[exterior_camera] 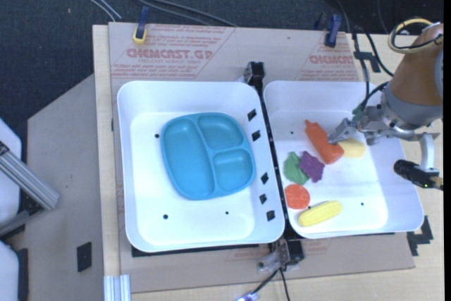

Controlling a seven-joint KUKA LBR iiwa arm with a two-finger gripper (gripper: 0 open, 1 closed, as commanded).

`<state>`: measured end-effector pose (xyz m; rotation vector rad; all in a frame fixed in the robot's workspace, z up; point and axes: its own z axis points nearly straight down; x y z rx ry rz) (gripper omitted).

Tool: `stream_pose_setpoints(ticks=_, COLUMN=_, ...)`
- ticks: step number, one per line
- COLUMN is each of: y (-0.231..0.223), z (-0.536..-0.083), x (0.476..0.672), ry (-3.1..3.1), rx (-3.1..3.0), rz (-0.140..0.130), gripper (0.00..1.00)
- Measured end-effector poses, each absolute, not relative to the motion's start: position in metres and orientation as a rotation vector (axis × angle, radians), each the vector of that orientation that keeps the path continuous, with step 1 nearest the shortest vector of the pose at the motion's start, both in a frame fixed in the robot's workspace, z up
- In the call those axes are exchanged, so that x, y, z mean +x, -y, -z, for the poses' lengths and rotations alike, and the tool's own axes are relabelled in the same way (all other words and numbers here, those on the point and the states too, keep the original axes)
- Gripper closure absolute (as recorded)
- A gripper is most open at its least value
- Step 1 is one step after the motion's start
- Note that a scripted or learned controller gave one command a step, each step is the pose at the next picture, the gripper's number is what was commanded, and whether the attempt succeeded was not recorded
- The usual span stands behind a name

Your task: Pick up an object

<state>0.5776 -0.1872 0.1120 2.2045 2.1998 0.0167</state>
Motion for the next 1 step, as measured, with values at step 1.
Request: stream_pose_setpoints(ticks=1, y=0.1851, z=-0.1211, x=0.5791, ry=-2.200, rx=2.205, rz=-0.024, gripper=1.00)
